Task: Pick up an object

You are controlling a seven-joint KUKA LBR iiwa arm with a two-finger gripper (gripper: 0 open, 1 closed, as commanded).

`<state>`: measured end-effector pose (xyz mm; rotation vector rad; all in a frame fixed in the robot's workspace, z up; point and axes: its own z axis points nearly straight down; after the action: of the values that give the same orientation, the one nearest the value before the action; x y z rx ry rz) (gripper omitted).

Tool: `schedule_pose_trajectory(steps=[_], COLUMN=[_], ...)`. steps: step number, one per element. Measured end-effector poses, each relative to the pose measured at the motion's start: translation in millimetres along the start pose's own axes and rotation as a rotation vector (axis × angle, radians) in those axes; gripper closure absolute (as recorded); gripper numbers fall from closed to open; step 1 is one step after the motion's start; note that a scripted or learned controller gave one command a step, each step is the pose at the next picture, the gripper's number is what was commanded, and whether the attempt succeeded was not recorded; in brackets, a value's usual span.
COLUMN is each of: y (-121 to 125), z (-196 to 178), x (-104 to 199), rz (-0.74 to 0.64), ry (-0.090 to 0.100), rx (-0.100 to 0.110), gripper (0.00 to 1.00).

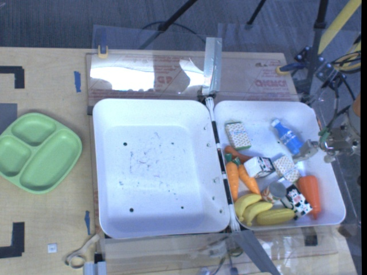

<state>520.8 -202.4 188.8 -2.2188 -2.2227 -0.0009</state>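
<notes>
Pickup not yet begun, every object lying in the right bin [261, 109]

Camera view: the gripper [331, 142] sits at the right bin's right rim, and whether it is released or clenched I cannot tell (too blurred); nothing is visibly held, so the whole grasp and lift remain. The likeliest target, in my judgement, is the blue bottle [287, 137], lying flat in the upper right of that bin, just beside the gripper; its long axis runs diagonally from upper left to lower right, the lower end pointing toward the gripper. Bananas [265, 210] and carrots [245, 177] lie lower left, apart from it.
</notes>
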Motion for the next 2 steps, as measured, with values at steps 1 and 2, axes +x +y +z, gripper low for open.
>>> schedule_pose_trajectory(steps=[1, 2], y=[49, 121], z=[92, 102], x=[-8, 1], rz=[0.001, -0.082], ry=[0.010, 0.000], rx=[-0.008, -0.005], gripper=[0.00, 0.00])
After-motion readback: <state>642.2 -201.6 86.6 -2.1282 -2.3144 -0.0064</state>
